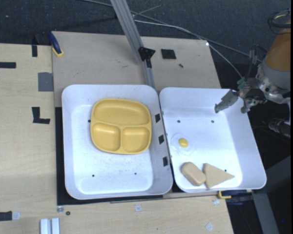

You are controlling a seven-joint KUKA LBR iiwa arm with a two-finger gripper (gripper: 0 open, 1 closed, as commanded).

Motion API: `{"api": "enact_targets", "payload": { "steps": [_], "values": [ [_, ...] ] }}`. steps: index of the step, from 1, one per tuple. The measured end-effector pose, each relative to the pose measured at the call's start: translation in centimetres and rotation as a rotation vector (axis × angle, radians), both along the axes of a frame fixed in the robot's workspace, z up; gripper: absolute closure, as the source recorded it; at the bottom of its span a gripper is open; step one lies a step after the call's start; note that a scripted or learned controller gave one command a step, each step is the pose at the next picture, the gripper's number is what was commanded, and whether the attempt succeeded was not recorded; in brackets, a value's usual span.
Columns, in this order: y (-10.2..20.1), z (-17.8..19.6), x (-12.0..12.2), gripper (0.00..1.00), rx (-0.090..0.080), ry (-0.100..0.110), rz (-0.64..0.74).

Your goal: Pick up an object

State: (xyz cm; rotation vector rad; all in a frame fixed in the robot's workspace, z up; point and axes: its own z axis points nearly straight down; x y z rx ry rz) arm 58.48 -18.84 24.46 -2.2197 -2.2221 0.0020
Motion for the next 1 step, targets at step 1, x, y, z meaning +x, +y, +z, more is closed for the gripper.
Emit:
{"api": "enact_targets", "payload": {
  "steps": [1],
  "values": [
    [-0.23, -4.37, -0.06, 0.0, 0.0, 0.004, 0.0]
  ]
}}
